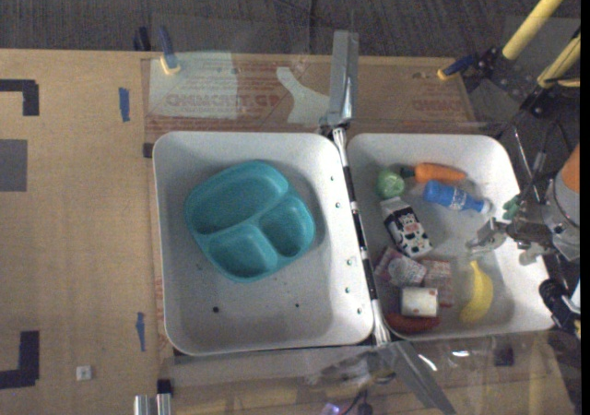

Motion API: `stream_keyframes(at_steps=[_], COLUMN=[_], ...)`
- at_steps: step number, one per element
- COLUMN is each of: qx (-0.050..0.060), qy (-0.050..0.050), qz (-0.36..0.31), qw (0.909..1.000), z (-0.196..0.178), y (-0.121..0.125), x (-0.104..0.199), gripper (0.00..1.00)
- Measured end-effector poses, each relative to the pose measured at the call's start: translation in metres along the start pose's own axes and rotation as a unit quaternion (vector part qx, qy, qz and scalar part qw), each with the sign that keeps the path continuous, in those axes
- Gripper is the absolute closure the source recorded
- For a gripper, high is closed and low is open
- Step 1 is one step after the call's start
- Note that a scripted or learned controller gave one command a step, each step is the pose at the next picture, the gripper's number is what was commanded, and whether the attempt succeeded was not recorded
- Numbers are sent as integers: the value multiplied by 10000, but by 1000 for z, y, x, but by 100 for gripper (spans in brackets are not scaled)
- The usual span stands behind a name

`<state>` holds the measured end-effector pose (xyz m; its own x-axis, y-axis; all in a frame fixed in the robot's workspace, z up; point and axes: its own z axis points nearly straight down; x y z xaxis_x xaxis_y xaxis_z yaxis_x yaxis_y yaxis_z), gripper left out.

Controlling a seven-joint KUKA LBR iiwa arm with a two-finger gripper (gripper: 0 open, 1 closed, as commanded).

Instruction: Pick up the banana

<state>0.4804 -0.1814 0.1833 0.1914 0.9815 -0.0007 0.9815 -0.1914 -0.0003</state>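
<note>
While the banana [477, 293] lies at five o'clock in the right bin [502, 157], the gripper [493, 235] is seen above it, fingers apart.

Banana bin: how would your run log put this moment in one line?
banana: lying in right bin, near front | hand: just above banana, not holding it | left bin: teal tray

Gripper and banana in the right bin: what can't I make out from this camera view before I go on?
- Gripper: fingers small and blurred against the white bin wall, so their state is unreadable.
- Arm: cut off by the frame's right edge.
- Banana: too small to tell whether its top end touches the gripper.
- Red item: mostly hidden under the small white box.
</note>
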Motion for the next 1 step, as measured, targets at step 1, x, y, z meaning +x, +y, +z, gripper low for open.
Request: stream_keyframes(at_steps=[1], qx=[-6], qy=[-1], qz=[-70], qw=[10000], z=[89], y=[2], x=[-14], gripper=[0])
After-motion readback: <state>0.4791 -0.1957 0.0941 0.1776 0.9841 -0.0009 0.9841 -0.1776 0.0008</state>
